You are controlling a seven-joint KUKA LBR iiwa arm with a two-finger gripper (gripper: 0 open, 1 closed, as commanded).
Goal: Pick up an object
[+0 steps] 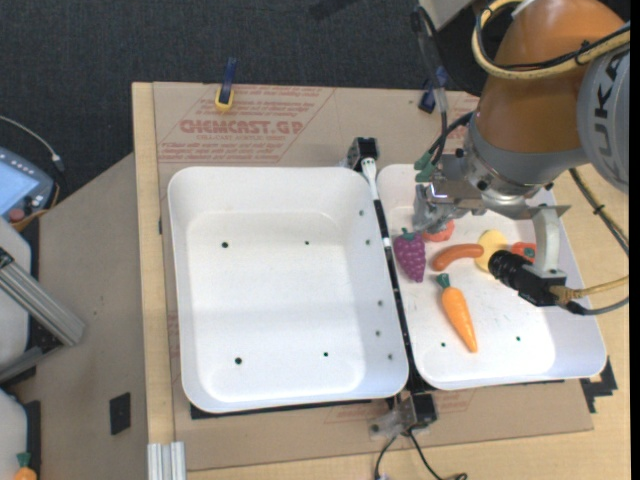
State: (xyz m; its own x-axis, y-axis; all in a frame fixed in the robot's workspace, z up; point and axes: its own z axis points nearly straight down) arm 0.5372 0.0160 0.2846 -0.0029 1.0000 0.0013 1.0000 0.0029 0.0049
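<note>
In the right bin point(520, 353), a purple bunch of grapes point(409, 255) lies against the left wall. A red sausage point(457, 256) sits just right of it, and an orange carrot point(459, 318) lies nearer the front. A yellow item point(492, 242) rests further right, partly hidden by a black part on the arm. My gripper point(435, 208) hangs low over the back left of this bin, just above and behind the grapes. A small reddish piece point(441, 234) shows right under it.
The left white bin point(190, 268) adjoins the right one along a black divider point(385, 258). The grey and orange arm point(540, 78) covers the right bin's back right. Black clamps point(362, 152) sit at the bins' back and front junction.
</note>
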